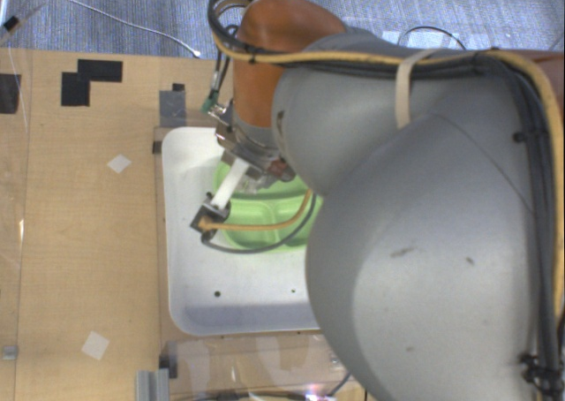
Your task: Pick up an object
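Camera view looks down past my grey arm, which covers much of the white bin (207, 298) on the desk (79, 231). The thing to pick, a pale green plastic piece (265, 214), lies near the bin's middle, partly under my wrist. My end effector (254, 165) hangs just above it; whether it is released or clenched I cannot tell. To do this well, I judge I should descend squarely over the green rim, close firmly, then lift slowly, clear of the bin's wall.
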You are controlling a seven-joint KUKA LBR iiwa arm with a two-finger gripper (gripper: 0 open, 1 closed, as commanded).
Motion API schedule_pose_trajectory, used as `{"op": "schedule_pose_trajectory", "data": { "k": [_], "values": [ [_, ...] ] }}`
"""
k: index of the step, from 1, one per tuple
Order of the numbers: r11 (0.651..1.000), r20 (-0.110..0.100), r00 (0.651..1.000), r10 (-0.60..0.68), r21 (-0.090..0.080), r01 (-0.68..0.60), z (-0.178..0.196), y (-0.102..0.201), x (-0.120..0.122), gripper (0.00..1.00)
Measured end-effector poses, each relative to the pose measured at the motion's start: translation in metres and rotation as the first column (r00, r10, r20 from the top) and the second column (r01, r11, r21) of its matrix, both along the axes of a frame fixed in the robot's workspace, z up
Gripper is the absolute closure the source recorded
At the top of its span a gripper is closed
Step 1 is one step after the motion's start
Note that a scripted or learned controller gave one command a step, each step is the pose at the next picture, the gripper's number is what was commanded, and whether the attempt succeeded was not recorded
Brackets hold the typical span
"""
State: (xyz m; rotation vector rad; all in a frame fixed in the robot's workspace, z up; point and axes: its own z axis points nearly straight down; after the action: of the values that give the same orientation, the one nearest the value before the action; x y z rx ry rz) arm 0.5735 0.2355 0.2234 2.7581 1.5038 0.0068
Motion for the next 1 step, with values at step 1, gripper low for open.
{"op": "schedule_pose_trajectory", "data": {
  "k": [1],
  "values": [
    [0.825, -0.005, 0.825, 0.565, -0.002, -0.565, -0.0689, -0.0349, -0.0505, 1.00]
  ]
}}
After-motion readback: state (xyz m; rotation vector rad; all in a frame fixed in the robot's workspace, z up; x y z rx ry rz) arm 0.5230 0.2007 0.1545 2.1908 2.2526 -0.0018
